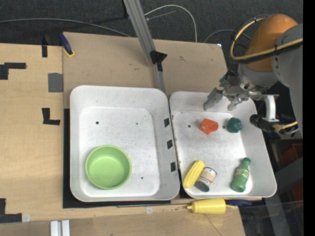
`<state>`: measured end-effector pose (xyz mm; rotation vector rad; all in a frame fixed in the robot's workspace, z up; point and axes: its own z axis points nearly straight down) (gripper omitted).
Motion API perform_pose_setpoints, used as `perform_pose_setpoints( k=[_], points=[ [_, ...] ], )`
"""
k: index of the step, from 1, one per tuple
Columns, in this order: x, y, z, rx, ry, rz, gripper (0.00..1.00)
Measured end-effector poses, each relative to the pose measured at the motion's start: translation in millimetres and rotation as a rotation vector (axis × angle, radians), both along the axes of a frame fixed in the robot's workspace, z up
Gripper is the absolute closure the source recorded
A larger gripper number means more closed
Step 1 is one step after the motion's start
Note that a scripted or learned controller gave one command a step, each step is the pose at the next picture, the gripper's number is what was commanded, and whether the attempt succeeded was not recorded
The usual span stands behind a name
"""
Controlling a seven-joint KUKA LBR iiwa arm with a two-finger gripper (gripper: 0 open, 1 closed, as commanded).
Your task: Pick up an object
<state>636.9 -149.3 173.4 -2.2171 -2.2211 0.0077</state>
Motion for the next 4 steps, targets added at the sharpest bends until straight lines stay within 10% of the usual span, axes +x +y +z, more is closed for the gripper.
perform_pose_setpoints(
  k=[2, 3, 4],
  points=[
    [-8.8, 2.0, -86.1, -0.001, -0.003, 0.001, 0.0],
    [-8.6, 2.7, -75.3, 0.0, -0.003, 0.002, 1.0],
    [-11.3, -0.3, -31.9, 0.0, -0.009, -0.001, 1.0]
  ],
)
